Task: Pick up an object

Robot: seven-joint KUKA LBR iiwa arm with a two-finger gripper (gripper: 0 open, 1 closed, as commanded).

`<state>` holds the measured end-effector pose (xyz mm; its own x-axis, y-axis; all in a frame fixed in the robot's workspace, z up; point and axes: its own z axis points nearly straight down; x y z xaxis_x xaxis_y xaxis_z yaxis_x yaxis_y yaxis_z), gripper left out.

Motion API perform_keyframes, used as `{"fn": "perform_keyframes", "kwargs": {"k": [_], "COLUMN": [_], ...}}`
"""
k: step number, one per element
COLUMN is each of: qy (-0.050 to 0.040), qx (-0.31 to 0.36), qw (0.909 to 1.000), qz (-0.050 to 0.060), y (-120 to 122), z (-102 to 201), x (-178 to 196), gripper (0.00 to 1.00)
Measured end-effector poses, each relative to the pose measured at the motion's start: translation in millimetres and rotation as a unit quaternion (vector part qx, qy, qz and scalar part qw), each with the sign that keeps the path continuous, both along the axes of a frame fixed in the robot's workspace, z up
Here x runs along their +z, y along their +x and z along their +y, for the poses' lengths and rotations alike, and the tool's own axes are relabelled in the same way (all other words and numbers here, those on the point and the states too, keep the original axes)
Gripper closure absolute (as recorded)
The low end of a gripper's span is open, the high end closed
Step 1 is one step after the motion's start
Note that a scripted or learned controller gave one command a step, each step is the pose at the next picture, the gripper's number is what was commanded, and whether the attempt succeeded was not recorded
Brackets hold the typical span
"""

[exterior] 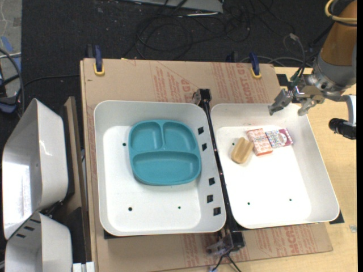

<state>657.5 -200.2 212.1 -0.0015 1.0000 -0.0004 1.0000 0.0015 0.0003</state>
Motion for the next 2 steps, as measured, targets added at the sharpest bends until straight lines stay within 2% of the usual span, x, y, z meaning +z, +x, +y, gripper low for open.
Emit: {"fn": "perform_keyframes", "kwargs": {"k": [1, 2], "qy": [0.0004, -0.0014], "qx": [-0.001, 0.001], "qw": [1.0000, 1.0000], "qz": [0.002, -0.002], "y": [-2.7, -1.2], "z": [-0.3, -0.2], "x": [-63.6, -113.3], "gripper": [0.00, 0.00]}}
